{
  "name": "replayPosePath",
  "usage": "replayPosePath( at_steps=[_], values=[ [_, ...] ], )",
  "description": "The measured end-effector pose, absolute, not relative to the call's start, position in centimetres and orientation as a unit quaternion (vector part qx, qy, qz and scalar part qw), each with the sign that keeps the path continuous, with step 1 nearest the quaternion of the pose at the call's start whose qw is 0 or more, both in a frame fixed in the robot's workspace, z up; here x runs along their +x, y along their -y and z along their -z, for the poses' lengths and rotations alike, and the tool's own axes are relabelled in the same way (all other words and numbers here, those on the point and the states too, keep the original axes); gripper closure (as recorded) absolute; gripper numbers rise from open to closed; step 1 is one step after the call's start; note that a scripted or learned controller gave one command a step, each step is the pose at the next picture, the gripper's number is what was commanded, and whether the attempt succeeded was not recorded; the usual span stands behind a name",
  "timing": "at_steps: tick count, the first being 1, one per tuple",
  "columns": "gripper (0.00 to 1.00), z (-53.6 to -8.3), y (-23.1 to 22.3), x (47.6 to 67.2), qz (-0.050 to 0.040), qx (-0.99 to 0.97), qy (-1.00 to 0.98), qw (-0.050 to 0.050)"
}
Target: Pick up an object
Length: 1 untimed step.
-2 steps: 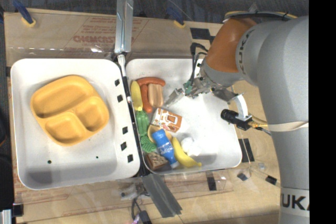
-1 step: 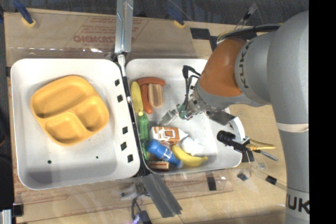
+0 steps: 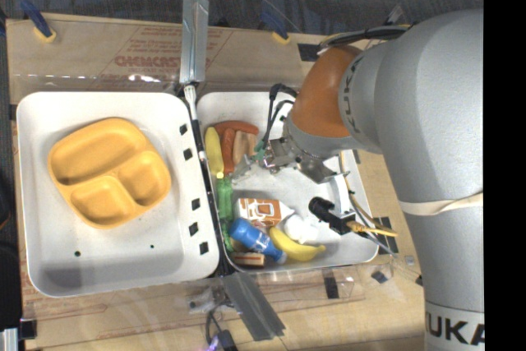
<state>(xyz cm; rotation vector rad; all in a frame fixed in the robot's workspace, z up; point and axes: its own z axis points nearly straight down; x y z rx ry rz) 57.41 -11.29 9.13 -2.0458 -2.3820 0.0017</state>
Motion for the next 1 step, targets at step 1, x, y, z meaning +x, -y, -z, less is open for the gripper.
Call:
replayPosePath(
  at_steps=[1],
  values=[
    [0.00, -9.18, 11.81, 64.74, -0.0006, -0.707, 0.707, 0.001]
  ],
)
